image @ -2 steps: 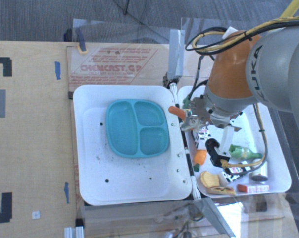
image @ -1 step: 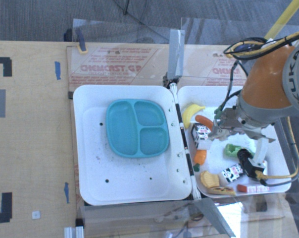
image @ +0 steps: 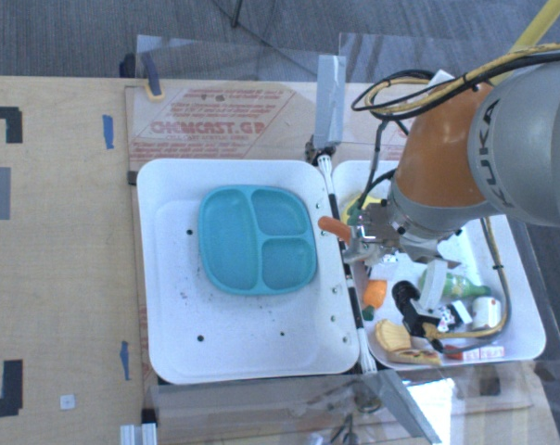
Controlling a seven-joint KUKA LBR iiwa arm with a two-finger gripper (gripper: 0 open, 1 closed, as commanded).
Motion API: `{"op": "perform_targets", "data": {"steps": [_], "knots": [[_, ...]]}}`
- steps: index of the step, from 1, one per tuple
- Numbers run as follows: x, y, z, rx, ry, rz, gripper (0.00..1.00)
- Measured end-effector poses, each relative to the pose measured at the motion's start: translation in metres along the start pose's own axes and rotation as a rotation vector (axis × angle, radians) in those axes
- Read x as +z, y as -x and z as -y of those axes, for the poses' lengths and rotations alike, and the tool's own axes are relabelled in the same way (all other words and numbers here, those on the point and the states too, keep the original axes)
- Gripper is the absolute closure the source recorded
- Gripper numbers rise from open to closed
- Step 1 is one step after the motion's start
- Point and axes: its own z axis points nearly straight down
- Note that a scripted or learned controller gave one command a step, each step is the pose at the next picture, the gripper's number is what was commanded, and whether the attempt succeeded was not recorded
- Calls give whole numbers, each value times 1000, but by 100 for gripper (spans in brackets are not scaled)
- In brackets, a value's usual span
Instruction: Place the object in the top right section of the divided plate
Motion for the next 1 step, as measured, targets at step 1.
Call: {"op": "perform_targets", "data": {"steps": [1], "knots": [[0,1,0,2,1,0,0]]}}
